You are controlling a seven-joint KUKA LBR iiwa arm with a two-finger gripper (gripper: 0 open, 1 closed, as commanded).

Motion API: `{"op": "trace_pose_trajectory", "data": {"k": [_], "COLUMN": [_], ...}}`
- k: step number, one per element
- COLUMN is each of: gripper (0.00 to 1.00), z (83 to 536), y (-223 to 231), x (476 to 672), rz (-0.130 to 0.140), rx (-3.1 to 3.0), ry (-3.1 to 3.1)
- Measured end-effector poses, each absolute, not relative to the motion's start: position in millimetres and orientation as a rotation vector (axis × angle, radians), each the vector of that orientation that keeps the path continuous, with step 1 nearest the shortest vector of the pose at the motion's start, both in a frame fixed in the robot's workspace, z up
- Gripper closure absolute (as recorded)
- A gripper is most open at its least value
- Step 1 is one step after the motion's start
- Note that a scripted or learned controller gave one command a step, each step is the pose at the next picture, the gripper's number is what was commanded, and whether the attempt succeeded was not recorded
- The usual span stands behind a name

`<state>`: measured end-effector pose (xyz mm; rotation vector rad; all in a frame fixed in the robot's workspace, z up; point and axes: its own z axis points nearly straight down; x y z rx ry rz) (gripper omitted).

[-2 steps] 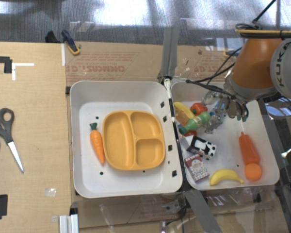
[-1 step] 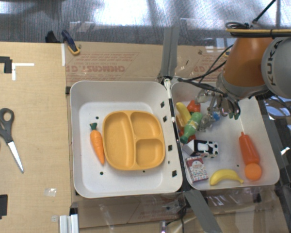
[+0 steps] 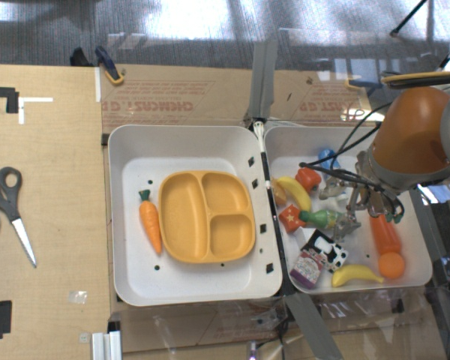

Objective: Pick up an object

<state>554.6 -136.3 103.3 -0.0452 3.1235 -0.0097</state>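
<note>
Toy foods (image 3: 307,220) lie jumbled in right bin (image 3: 416,272).

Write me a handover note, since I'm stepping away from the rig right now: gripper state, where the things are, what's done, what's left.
Gripper: low in the right bin, among the toys; whether it grips anything cannot be told.
Right bin: two bananas, a green toy, an orange cylinder, an orange ball, a black-and-white cow, a purple packet.
Left bin: yellow divided plate, with a carrot beside it.
Done: arm is at the pile.
Left: no object is seen lifted yet; pick still to be confirmed.
</note>
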Motion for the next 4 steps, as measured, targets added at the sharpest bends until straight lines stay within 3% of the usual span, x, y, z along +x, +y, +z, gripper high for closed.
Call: {"op": "trace_pose_trajectory", "data": {"k": [1, 2, 3, 4], "gripper": [0.0, 0.0, 0.0, 0.0], "z": [93, 93, 94, 92], "y": [-141, -164, -219, -221], "x": [599.2, 619.7, 590.1, 532.9], "rz": [-0.001, -0.001, 0.0, 0.001], "rx": [0.384, 0.47, 0.41, 0.573], "ry": [3.112, 3.101, 3.109, 3.087]}}
